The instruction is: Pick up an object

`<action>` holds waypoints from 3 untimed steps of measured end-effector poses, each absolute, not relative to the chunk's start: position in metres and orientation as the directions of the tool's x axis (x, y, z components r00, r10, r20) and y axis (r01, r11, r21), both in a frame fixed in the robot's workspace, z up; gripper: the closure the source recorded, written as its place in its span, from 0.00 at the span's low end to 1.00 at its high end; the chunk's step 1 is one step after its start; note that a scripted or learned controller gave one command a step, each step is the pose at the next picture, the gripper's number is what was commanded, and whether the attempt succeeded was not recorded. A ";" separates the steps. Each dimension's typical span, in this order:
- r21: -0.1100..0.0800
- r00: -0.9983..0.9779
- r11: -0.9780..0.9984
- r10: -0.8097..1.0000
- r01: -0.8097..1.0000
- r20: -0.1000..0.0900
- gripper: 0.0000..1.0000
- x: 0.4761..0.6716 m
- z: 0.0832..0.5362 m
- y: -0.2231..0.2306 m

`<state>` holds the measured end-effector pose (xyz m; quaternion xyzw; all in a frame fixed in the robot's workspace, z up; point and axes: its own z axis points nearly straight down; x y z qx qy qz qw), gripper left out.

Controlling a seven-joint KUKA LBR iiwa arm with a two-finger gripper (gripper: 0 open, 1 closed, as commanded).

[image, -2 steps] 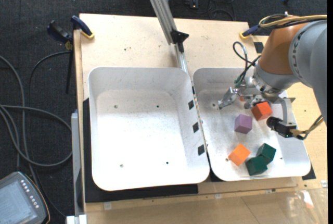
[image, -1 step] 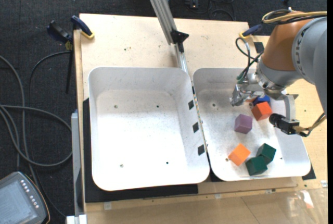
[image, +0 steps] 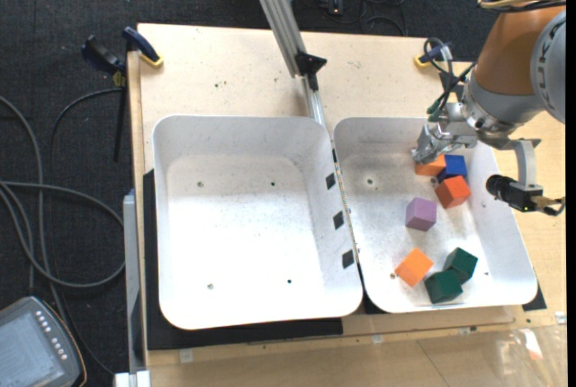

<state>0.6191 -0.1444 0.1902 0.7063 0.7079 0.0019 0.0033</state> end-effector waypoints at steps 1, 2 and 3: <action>0.007 -0.003 0.003 1.000 1.000 -0.002 1.00 0.621 0.244 -0.145; 0.001 -0.007 0.007 1.000 1.000 0.001 1.00 0.618 0.247 -0.100; 0.000 -0.009 0.009 1.000 1.000 0.002 1.00 0.610 0.255 -0.044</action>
